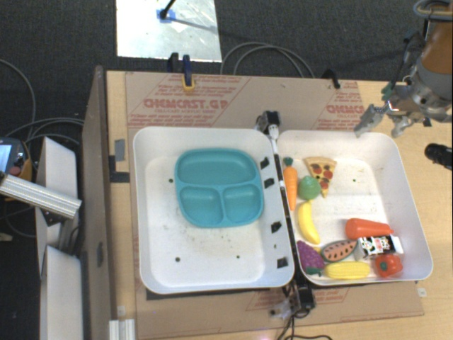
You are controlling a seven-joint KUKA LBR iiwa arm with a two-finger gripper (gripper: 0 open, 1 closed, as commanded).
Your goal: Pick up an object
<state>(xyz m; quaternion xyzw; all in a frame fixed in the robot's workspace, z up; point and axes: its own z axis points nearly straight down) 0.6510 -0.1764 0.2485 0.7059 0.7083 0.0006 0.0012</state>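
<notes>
Tool (386, 121) hangs open and empty above right bin's (396, 154) far corner.

You see the gripper (386, 119) above the right bin's (414, 211) far right corner, fingers spread and holding nothing. The left bin (159, 261) holds a teal tray (218, 188); toy food, including a banana (307, 222), sits in the right bin.

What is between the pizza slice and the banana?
In the camera view, a round green toy sits between the pizza slice and the banana.

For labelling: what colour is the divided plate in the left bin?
Teal divided plastic plate, camera view.
</notes>
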